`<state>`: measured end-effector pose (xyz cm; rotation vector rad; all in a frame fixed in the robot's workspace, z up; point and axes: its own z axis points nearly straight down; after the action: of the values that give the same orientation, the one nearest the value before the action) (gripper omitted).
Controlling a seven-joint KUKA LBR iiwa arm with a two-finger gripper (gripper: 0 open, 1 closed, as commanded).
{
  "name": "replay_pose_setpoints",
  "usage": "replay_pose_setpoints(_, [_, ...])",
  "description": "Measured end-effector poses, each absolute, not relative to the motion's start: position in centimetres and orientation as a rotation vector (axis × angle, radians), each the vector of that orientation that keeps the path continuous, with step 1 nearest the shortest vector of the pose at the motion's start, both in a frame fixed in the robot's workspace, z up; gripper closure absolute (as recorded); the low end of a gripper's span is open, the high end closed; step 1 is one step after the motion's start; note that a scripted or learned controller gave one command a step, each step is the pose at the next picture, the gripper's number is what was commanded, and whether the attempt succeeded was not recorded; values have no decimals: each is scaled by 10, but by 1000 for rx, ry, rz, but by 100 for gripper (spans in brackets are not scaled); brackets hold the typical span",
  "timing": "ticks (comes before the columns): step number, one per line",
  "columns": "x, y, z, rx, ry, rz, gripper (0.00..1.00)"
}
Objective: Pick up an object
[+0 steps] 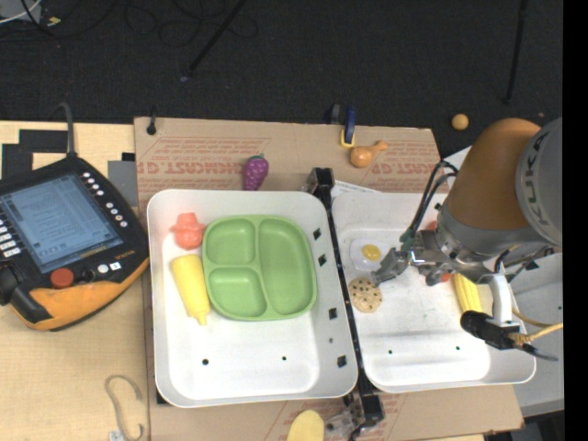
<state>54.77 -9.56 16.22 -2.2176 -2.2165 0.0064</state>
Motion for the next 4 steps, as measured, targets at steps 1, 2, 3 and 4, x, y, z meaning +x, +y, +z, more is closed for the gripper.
replay_pose_setpoints(1, [538, -98, 103, -2216, -2216, 8, 0])
replay_pose_setpoints(2, [539, -98, 90, -2221, -2218, 0, 0])
replay_pose_setpoints(3, [540, -98, 101, -2228, -2210, -9, 100])
replay_pose_setpoints(4, [531, -97, 152, -2226, -2217, -1, 100])
